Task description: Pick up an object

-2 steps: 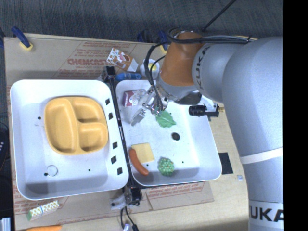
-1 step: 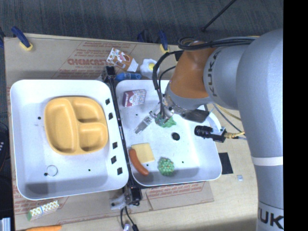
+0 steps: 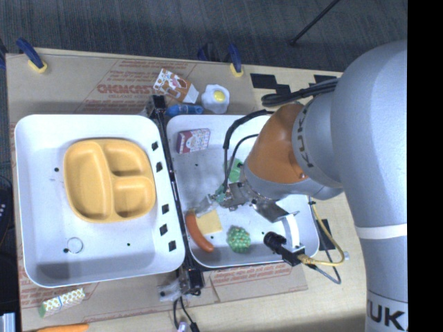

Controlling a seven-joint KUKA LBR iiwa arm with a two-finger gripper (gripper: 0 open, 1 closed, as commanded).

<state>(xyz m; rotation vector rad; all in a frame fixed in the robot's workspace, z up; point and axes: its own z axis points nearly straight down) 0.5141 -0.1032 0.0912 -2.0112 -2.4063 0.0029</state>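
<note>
Hovering pincer (image 3: 220,198) above cheese slice (image 3: 210,222), right bin (image 3: 181,185)

One camera sits high over the bench (image 3: 124,75), looking down at a slant on both bins (image 3: 28,185)

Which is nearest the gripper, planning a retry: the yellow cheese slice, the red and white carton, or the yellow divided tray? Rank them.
From the gripper:
1. Yellow cheese slice, just below it.
2. Red and white carton, at the right bin's top.
3. Yellow divided tray, in the left bin.
</note>
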